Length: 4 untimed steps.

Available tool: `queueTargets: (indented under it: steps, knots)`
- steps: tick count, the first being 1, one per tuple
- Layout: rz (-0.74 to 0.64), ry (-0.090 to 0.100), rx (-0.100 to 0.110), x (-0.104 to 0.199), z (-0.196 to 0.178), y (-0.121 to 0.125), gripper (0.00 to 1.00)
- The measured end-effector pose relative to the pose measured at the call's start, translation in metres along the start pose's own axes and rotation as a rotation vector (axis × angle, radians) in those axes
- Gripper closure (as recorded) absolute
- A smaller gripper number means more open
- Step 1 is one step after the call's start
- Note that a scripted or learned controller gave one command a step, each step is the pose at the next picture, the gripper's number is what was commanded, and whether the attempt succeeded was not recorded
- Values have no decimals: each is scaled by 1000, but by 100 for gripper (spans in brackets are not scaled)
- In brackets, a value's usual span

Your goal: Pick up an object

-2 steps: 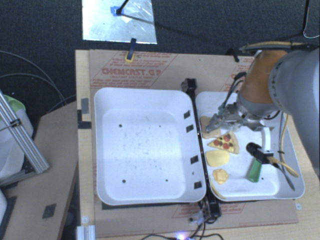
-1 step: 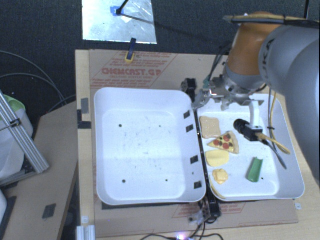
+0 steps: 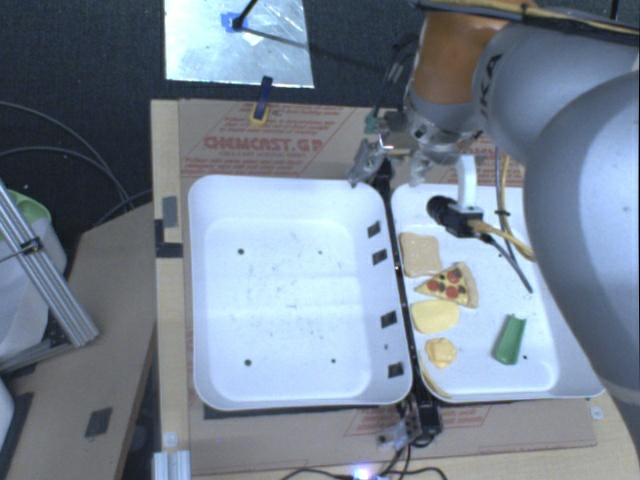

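The tool (image 3: 385, 168) hangs at the far end of the seam where the left bin (image 3: 215, 298) meets the right bin (image 3: 572, 376), and it carries nothing; whether it is wide or narrow I cannot tell from this angle. Every candidate lies in the right bin: a pale square slice (image 3: 420, 253), a pizza slice (image 3: 450, 285), a yellow disc (image 3: 435, 316) and a small yellow lump (image 3: 440, 351) sit in a tight row just beside the inner wall, with a green piece (image 3: 510, 339) apart from them. The risks, as I judge them: a straight descent here strikes the rims, the flat pieces give little to pinch, and their closeness invites nudging a neighbour or catching the wall
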<state>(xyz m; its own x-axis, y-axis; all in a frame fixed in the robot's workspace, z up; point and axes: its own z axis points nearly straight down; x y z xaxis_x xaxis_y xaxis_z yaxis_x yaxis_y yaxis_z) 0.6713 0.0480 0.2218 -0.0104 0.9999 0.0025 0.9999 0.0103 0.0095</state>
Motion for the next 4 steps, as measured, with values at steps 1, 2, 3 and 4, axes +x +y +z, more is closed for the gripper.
queueTargets:
  steps: [1, 2, 3, 4]
  knots:
    - [0, 2, 4, 56, -64, -45, 0]
    - [12, -3, 27, 24, 42, -156, 0]
    - [4, -1, 9, 78, 141, -152, 0]
    - [0, 4, -3, 163, 135, -40, 0]
